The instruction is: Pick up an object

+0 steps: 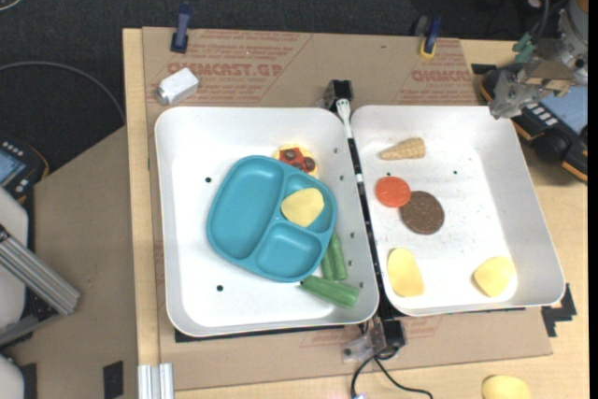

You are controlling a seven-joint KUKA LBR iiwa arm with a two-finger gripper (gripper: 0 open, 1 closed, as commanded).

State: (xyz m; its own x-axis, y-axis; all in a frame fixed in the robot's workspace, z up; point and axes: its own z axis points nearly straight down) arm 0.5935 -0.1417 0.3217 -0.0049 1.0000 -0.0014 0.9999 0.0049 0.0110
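Note:
The right bin (pixel 523 192) holds a tan cone (pixel 402 149), a red disc (pixel 393 192) touching a brown disc (pixel 422 212), a yellow piece (pixel 405 272) and a yellow lump (pixel 493 276). In the left bin (pixel 182 201) lies a blue divided plate (pixel 252 220) with a yellow piece (pixel 303 206) in one compartment. Green vegetables (pixel 332 274) lean against the plate's near edge, and a red and orange item (pixel 296 158) peeks out behind it. My gripper (pixel 512 93) hangs over the right bin's far right corner, apart from every object, with nothing seen in it.
A small white block (pixel 177 86) sits on the cardboard behind the left bin. Blue clamps (pixel 181 28) (pixel 430 35) grip the board's far edge. Another yellow object (pixel 505 388) lies outside the bins at the bottom right.

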